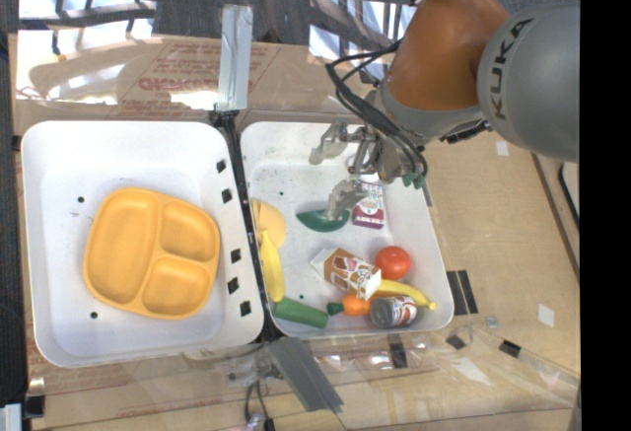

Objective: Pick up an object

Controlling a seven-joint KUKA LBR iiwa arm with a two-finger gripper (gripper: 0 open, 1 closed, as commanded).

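Note:
My gripper (339, 171) hangs over the upper middle of the right bin (296, 148). Its fingers stand open, one toward the bin's far wall and the other low beside a teal scoop-shaped item (317, 219). Nothing shows between the fingers. A small red and white carton (370, 209) lies just right of the lower finger. Further forward lie a brown and white juice box (349, 271), a red tomato (393, 261), a yellow banana (406, 292) and a dark can (391, 313).
A yellow half-round piece (268, 222), a long yellow item (271, 268), a green cucumber (301, 314) and a small orange carrot (354, 306) lie along the right bin's left and front sides. The left bin (49, 173) holds a yellow divided tray (151, 251).

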